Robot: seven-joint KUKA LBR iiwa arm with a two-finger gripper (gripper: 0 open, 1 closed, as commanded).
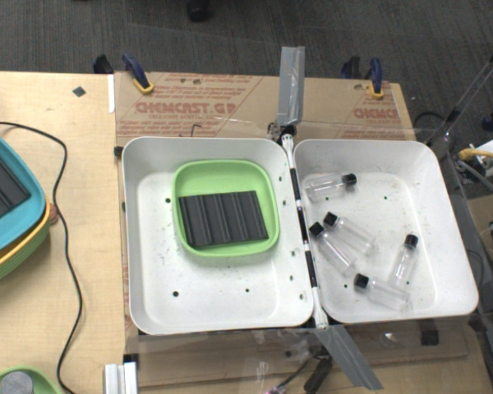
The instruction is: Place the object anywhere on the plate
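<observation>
We are looking down on two shallow white bins sitting side by side on a light wooden worktop point(57, 245). In the left bin point(148, 302) a square lime-green plastic plate point(267, 183) is resting, with a dark grey ribbed pad point(223, 218) lying across its middle. In the right bin point(444, 286) five clear plastic vials with black caps are lying scattered on their sides: one near the upper left point(330, 185), two crossing at the centre point(345, 235), one toward the right wall point(404, 259) and one near the front point(376, 290). Any of these could be the object to move, and each is lying to the right of the plate, across the seam where the bins are meeting. Their long axes are pointing in different directions, so we are judging that the coming pick turns on matching whichever vial is chosen. We cannot tell the state of the claw. On the brown cardboard sheet point(214, 105) behind the bins, red printing is reading roughly "CHEMCAST GP", partly repeated at the right.
</observation>
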